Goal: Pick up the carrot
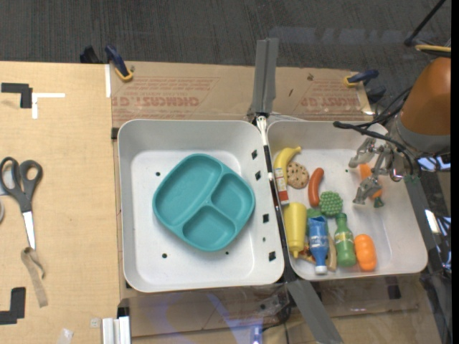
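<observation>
Brown cardboard covers the tabletop (57,213), which carries 2 white bins side by side. One bin (133,213) holds a teal divided plate (204,201); the other bin (398,256) holds the toy food. Near that bin's right wall the pincer (373,174) hangs with something small and orange (366,169) showing between its fingers, which looks like the carrot; I judge it pinched, though the grip is hard to read from this slanted view. Below it an orange pumpkin-like toy (365,252) lies beside a green bottle (344,244), well apart from the pincer. To finish well, the lift should go straight up and slowly, keeping the squeeze steady so the slim piece cannot slip out.
</observation>
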Motion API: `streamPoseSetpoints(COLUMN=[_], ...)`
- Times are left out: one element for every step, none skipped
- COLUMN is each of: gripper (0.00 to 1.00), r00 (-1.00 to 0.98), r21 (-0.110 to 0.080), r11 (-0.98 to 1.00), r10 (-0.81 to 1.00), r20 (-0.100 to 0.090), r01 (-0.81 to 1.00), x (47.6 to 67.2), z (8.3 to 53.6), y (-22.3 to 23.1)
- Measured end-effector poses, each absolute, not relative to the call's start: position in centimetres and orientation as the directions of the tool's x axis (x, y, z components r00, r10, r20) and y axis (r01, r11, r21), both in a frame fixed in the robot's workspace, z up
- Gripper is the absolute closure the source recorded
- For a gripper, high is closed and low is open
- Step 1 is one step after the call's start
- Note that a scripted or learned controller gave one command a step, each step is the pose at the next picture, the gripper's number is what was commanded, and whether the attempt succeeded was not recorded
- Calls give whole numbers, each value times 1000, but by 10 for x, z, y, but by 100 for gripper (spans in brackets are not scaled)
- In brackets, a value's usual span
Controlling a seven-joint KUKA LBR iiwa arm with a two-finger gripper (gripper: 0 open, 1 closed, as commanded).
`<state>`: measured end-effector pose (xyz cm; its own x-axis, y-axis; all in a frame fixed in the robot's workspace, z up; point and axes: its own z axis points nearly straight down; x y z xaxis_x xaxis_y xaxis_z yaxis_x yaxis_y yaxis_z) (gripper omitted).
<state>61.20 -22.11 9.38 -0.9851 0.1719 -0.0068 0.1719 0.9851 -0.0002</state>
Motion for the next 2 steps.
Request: streamPoseSetpoints(gripper=[100,100], r00=[-985,-943], r21=[-1,1], r11=[985,943], r10=[170,333], r20=[-14,-1], r01=[171,333], x=[614,520], z=[105,114], y=[-221,-222])
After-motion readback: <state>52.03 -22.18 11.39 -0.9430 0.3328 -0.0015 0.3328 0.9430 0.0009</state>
